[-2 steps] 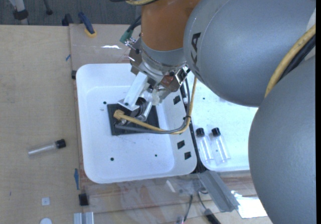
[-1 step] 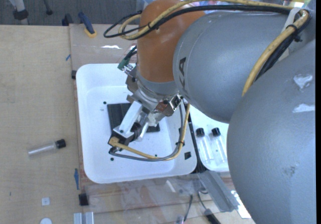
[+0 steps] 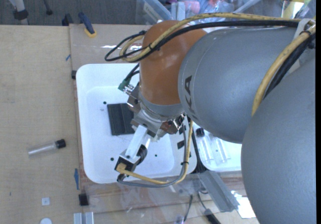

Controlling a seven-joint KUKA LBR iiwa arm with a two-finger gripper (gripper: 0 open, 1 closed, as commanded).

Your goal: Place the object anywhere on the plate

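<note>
Bench point(image 3: 35, 92) wood is framing the bin point(image 3: 93, 162) left of centre, where a slab point(image 3: 120, 118) is lying flat, seemingly light and stiff. I'm favouring its long edges. I cannot tell how my jaws are standing.

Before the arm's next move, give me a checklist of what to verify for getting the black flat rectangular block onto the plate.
1. Black flat rectangular block lies flat in the left white bin: ok.
2. Block held: cannot tell; the grey arm's orange-banded wrist covers its right edge.
3. The plate's place: cannot tell; the arm covers much of both bins.
4. Right white bin floor free for a set-down: cannot tell.
</note>
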